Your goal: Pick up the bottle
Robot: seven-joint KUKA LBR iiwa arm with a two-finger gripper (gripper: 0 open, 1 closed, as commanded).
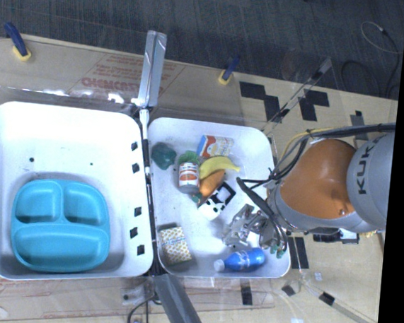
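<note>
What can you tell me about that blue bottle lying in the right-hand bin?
The bottle is small, with a bright blue body that looks like glossy plastic and a pale, whitish cap end pointing toward the patterned sponge-like block. It lies on its side, not upright, near the front right corner of the right bin, close to the front wall. The gripper hangs just above and behind it; whether they touch cannot be told. Any label is too small to read.

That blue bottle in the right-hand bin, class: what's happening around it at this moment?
A grey robot arm reaches into the right bin from the right. Its gripper hovers just above the blue bottle, which lies on its side near the bin's front edge, not lifted. A banana, a can and other items sit farther back. The left bin holds a blue tray.
</note>
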